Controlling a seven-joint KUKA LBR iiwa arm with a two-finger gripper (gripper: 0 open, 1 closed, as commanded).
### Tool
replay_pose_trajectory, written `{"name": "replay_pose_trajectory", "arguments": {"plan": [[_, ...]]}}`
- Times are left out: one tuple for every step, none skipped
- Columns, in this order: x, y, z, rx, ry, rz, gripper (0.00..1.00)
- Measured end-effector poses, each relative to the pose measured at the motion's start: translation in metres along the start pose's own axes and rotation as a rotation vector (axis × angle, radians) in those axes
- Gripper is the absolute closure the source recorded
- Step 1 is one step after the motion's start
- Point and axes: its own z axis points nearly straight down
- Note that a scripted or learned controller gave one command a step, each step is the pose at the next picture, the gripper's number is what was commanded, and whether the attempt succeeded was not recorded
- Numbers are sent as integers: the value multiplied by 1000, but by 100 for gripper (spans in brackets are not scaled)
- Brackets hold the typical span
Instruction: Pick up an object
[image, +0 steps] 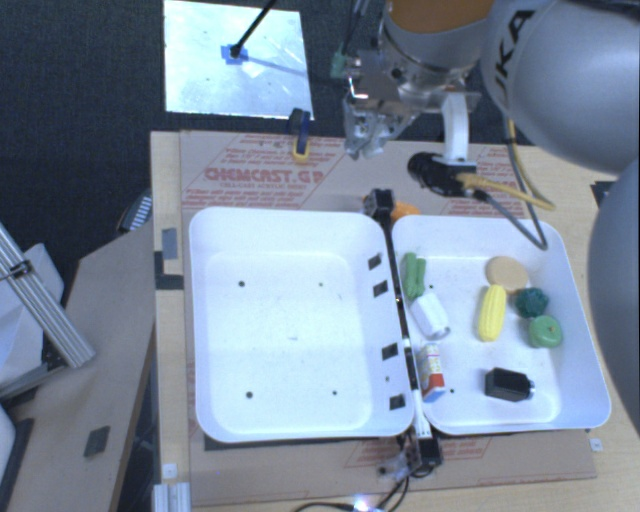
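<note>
The right bin (570, 395) holds several small objects. Among them are a green pod (412, 274), a white bottle (430, 315), a yellow oblong piece (491, 312), a tan disc (507, 271), a dark green lump (531, 301), a green round piece (546, 331), a black block (508, 384) and a red-and-white tube (432, 368). My gripper (365, 135) hangs high above the bench, beyond the far edge of both bins and apart from every object. Nothing shows in it.
The left bin (290, 330) sits beside the right one, joined by a black divider with clips (392, 300). An orange piece (405, 211) lies just past the right bin's far rim. Cables (500, 195) trail over the bench at the back right.
</note>
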Motion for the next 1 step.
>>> {"name": "replay_pose_trajectory", "arguments": {"plan": [[29, 18, -4, -1, 0, 2, 100]]}}
